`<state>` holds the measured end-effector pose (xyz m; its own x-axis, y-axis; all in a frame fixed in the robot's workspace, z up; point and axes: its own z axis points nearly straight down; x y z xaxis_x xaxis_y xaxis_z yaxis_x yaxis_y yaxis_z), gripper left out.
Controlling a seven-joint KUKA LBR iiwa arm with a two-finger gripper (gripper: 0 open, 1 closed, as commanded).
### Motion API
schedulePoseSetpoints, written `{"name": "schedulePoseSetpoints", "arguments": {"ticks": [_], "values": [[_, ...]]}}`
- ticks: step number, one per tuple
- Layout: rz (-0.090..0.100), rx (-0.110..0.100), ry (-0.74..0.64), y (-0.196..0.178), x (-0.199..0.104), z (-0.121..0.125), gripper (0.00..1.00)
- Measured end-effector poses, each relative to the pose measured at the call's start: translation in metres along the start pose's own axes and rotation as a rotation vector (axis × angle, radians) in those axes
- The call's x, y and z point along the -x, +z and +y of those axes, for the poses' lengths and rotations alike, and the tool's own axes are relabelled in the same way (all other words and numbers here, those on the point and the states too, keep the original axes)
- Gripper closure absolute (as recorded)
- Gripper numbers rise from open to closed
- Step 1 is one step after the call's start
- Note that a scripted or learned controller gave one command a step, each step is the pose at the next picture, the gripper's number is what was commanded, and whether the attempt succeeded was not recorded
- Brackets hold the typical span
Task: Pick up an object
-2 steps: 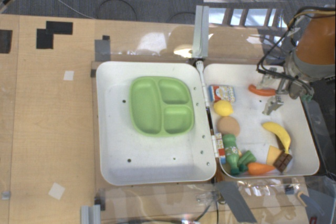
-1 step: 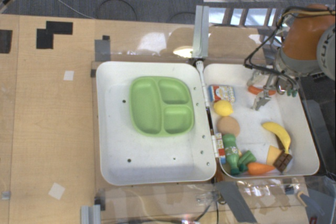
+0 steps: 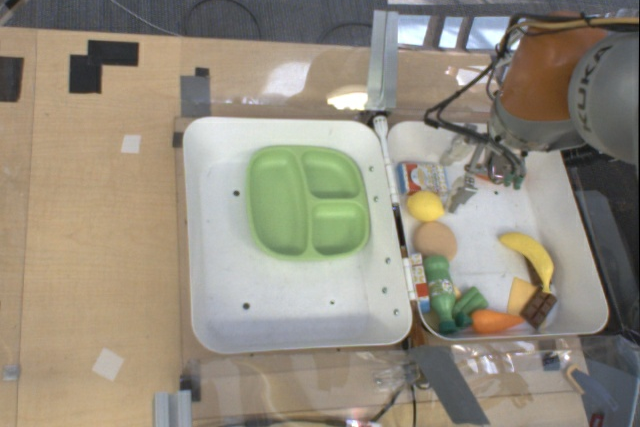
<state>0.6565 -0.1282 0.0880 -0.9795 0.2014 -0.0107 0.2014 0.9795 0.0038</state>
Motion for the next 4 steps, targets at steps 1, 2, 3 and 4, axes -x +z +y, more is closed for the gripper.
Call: {"name": "schedulePoseSetpoints", "arguments": {"ticks": [1, 2, 3, 4], "values": [[-0.006, -0.006, -0.300, -0.091, 0.006, -0.074, 0.00], [0.003, -0.004, -0.368, -0.001, 0.029, -0.067, 0.00], [0.012, -0.005, -0.191, 0.000, 0.019, -0.030, 0.00], [0.008, -0.004, -0.168, 0.000, 0.025, -0.069, 0.00]]}}
